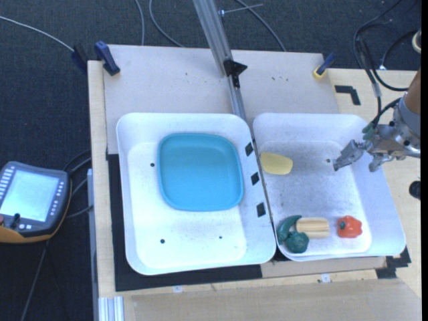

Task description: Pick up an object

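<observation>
A blue plate [200, 171] fills the left bin [137, 246]; the open-fingered, empty gripper [359, 159] hovers over the right bin [381, 199] holding a yellow piece [276, 164], green pepper [293, 234], wooden block [312, 227] and red pepper [348, 227].

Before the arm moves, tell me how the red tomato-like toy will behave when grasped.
The red toy looks rounded and glossy, so it may slip or roll from a pinch. It sits near the right bin's front wall, which could stop it rolling.

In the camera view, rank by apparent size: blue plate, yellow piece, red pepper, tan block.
1. blue plate, by far
2. yellow piece
3. tan block, close to the yellow piece, so unsure
4. red pepper
</observation>
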You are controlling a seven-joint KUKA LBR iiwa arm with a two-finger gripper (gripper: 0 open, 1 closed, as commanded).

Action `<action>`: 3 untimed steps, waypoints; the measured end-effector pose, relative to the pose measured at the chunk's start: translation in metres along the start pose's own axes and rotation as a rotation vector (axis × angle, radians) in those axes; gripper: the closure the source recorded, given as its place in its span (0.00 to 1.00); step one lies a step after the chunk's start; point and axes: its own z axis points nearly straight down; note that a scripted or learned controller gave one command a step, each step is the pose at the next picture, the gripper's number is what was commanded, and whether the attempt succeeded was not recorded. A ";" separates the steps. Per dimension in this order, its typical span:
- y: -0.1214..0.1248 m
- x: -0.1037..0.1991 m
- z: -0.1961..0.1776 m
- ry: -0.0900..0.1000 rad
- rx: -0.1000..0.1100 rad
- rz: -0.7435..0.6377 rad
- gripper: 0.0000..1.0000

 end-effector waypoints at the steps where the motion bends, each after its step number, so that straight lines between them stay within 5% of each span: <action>1: 0.000 -0.009 0.046 0.000 -0.001 0.000 0.00; 2: 0.002 -0.010 0.089 0.000 -0.001 0.000 0.00; 3: 0.003 -0.011 0.076 -0.001 -0.006 -0.001 1.00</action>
